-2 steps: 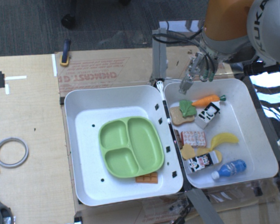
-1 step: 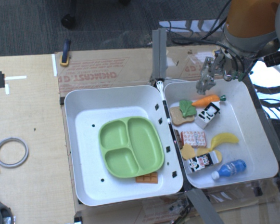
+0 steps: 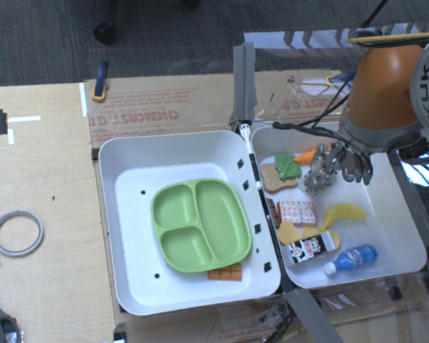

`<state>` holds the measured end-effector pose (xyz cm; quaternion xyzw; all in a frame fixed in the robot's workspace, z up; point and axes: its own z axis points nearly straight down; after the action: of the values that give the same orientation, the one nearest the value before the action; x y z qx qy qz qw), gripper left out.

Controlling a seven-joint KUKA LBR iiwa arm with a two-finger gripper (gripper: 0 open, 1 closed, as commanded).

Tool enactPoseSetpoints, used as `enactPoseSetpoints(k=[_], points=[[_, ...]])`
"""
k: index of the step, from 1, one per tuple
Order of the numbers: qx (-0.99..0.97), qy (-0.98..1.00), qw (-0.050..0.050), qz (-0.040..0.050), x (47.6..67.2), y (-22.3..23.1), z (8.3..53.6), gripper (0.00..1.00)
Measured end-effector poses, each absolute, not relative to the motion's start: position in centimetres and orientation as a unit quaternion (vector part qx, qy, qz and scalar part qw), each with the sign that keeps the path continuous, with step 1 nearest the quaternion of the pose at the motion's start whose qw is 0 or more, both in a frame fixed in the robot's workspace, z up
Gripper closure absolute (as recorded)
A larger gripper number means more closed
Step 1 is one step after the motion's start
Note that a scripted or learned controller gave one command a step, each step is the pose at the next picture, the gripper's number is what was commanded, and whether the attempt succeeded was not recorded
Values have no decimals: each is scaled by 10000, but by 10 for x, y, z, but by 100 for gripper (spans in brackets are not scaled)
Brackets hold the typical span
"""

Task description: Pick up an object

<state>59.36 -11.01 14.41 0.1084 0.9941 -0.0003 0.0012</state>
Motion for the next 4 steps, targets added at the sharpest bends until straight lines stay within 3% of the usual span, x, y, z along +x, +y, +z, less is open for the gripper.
enactPoseSetpoints(k=[1,2,3,4], points=[[1084,9941,14,-2,594,-110,144,0],[2036,9791,25,-1,642,-115,93,0],[2080,9781,34,1,631,-95,94,0],[2691,9631,23,-3,620,-145,93,0]])
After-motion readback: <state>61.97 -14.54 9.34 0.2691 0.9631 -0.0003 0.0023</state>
